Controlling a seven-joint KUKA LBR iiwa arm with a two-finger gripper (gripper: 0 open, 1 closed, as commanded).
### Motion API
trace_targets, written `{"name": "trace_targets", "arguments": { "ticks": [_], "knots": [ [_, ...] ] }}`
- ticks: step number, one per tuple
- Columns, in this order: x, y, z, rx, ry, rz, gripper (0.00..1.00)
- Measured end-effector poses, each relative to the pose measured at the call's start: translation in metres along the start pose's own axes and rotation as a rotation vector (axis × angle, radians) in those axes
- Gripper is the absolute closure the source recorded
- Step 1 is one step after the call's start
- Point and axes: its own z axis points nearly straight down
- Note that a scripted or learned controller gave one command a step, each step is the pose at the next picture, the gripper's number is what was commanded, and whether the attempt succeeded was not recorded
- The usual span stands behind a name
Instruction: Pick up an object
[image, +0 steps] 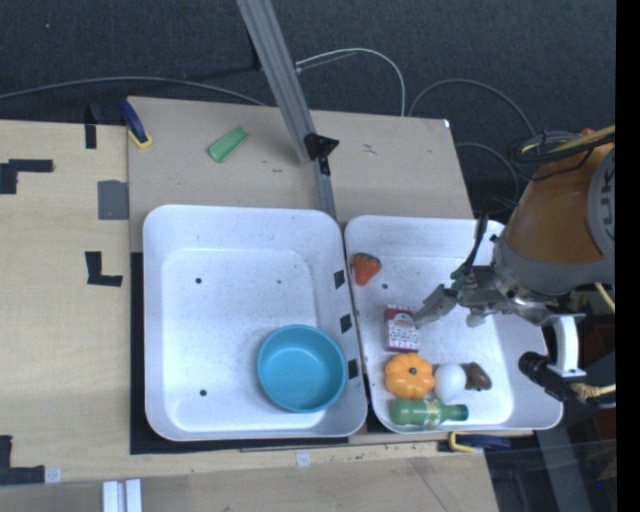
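White right bin (420, 235) — tool (432, 305) spread above open floor, beside red carton (400, 328).

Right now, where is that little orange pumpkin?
In the camera view the pumpkin sits in the right bin, near its front edge, just below the small red carton and beside the white ball.

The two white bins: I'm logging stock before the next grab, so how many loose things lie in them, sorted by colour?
Blue: 1, the bowl
Red: 2, the strawberry and the small box
Orange: 1, the pumpkin
White: 1, the egg
Brown: 1, the small lump
Green: 1, the bottle
Total: 7
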Motion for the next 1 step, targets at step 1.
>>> {"name": "trace_targets", "arguments": {
  "ticks": [1],
  "knots": [
    [-0.0002, 0.0000, -0.0001, 0.000, 0.000, 0.001, 0.00]
  ]
}}
